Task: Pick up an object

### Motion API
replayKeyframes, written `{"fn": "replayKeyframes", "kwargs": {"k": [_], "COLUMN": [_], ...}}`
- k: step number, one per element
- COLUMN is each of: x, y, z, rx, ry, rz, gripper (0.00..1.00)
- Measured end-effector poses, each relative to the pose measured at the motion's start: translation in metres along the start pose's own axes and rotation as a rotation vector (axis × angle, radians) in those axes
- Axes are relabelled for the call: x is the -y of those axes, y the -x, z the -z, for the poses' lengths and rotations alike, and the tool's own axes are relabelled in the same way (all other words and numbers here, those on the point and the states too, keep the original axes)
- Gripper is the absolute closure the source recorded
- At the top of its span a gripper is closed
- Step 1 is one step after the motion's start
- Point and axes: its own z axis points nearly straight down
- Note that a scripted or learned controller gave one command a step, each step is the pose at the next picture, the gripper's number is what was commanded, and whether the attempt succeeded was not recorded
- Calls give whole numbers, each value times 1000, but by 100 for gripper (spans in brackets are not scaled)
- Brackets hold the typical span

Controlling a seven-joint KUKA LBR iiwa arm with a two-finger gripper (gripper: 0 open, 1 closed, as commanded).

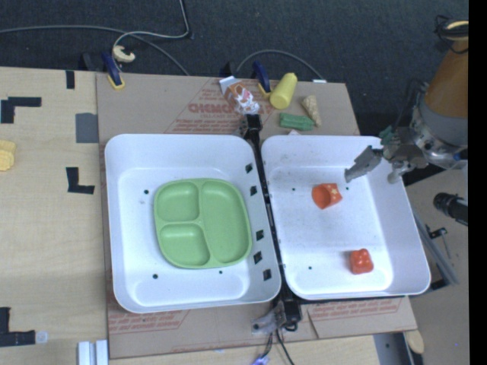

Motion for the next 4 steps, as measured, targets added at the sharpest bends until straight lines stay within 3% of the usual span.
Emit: {"fn": "replayKeyframes", "kwargs": {"k": [1,2,3,4], "x": [-45,-57,-58,-66], "y": [-13,-6,-6,-87], "z": [-147,-184,-174,-85], "rx": [-1,1,3,-1], "ry": [-4,2,4,3], "rz": [0,1,1,3], "gripper": [0,0,100,100]}}
